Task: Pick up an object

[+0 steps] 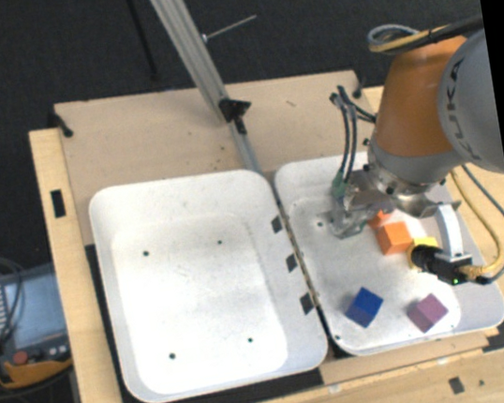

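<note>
We reach into the right bin [311, 186] from the right, our grey arm with its orange band bent down over the bin's far half. Our tool [345, 219] hangs low just left of the orange block [393, 237]; we cannot tell whether it is spread or pressed together. The blue block [364, 306] lies nearer the camera than the orange block, and the purple block [428, 311] sits right of the blue one. We judge the tool may close beside the orange block and miss, or nudge it away.
</note>
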Action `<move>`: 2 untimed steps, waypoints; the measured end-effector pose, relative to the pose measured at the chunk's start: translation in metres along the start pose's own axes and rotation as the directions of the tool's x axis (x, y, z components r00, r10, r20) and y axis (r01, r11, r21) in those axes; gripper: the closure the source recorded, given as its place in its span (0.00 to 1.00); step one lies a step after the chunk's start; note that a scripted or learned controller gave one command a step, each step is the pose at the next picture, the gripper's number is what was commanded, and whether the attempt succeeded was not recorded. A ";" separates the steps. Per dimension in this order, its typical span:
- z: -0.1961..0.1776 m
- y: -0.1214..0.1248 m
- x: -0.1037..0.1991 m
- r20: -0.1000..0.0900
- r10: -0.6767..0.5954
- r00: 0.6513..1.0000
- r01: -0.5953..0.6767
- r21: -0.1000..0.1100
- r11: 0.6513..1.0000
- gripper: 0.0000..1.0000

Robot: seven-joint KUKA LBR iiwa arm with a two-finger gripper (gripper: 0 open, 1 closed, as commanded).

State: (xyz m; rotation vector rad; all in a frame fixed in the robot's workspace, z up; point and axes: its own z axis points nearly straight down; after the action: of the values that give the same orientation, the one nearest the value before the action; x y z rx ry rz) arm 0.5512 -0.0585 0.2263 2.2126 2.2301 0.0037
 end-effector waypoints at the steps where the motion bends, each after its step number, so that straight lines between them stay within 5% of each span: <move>1: -0.003 -0.009 0.048 0.000 0.000 1.000 0.000 0.001 1.000 1.00; 2: 0.003 0.000 0.099 0.000 0.000 1.000 0.000 0.001 1.000 1.00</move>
State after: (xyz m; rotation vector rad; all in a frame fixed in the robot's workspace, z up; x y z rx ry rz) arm 0.5507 0.0405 0.2239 2.2129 2.2309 0.0021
